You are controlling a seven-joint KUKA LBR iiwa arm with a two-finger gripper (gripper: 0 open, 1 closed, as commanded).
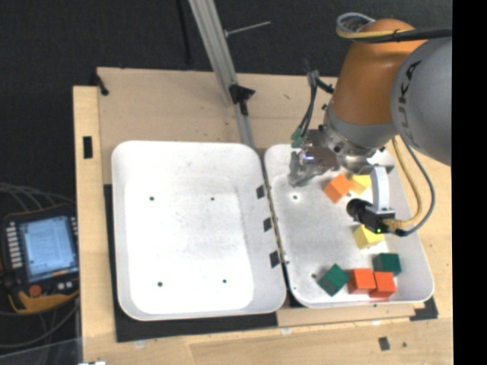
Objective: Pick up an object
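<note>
Over the right bin (304, 291), near its upper left corner, the claw (303, 167) is hanging low above the white floor; whether it is apart or together I cannot tell, and nothing is showing in its grip. Just to its right an orange block (337, 188) is lying on the bin floor, close beside the claw but apart from it, with a yellow block (361, 181) touching its far side. Farther down, another yellow block (367, 236) is sitting near the black cable fitting. Along the bin's lower edge, well apart from the claw, two green blocks (332, 279) and two orange blocks (363, 280) are clustering together. The left bin (125, 204) is sitting beside it.
</note>
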